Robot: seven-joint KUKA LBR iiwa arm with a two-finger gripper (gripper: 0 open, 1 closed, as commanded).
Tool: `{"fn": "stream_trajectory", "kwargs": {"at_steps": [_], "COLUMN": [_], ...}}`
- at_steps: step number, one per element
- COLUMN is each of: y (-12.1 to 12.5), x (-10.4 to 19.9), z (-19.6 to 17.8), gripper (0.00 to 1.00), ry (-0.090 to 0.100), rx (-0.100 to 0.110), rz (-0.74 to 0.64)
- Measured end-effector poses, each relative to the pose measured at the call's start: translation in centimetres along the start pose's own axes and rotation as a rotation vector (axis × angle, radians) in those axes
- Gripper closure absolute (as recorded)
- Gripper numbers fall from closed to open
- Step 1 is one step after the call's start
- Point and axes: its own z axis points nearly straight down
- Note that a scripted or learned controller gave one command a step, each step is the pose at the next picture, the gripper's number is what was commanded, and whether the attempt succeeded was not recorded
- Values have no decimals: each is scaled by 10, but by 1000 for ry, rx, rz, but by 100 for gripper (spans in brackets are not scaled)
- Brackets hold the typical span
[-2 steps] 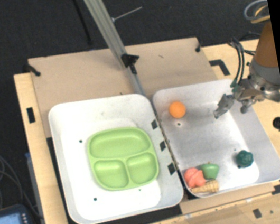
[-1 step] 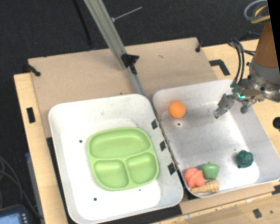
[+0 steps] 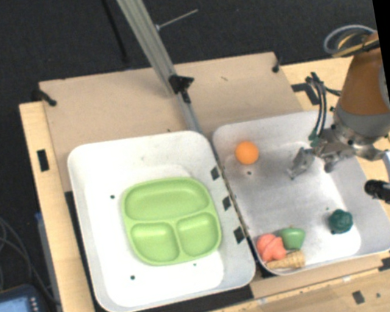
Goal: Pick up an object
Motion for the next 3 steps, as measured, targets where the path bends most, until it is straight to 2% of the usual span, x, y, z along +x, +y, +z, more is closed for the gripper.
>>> {"fn": "stream_trajectory", "kwargs": {"at_steps": [1,2,3], "y": [0,1,7], "x": [-1,-2,-9], "z": [44,29,-34], "gripper": [0,100,100], "ry": [-1,-2,-3], "rx": [-2,-9,-12], "rz": [1,4,-1]}}
